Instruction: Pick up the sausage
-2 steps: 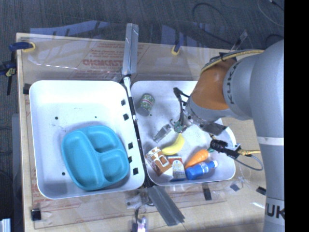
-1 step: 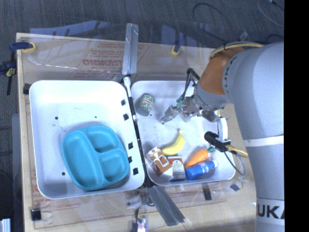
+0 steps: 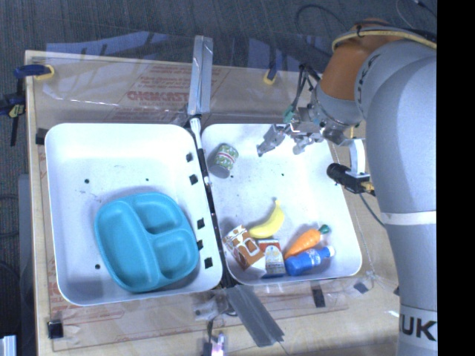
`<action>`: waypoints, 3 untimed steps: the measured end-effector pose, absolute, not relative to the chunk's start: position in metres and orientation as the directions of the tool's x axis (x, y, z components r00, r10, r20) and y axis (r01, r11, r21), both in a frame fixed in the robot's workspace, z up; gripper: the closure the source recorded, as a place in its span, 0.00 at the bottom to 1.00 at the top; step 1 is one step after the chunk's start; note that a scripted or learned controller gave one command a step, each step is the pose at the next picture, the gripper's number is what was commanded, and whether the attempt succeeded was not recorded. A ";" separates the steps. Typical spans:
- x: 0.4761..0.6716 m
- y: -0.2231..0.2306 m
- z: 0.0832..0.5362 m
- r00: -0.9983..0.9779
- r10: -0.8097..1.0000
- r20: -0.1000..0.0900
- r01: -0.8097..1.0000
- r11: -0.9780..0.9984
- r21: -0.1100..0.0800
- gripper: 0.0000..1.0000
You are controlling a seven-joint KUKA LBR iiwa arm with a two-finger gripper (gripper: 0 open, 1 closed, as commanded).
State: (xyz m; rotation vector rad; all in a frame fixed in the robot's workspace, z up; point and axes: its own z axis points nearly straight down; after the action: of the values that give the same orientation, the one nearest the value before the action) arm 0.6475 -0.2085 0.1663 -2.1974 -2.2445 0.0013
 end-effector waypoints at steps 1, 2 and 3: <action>0.596 -0.179 0.090 0.087 0.996 0.001 0.996 -0.087 -0.005 0.00; 0.543 -0.141 0.090 0.045 0.999 0.001 0.999 -0.045 -0.006 0.00; 0.657 -0.112 0.093 -0.005 1.000 -0.013 1.000 0.005 0.002 0.00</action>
State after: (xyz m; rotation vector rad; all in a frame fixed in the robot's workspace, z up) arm 0.6569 -0.1115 0.0934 -2.2238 -2.2344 0.0118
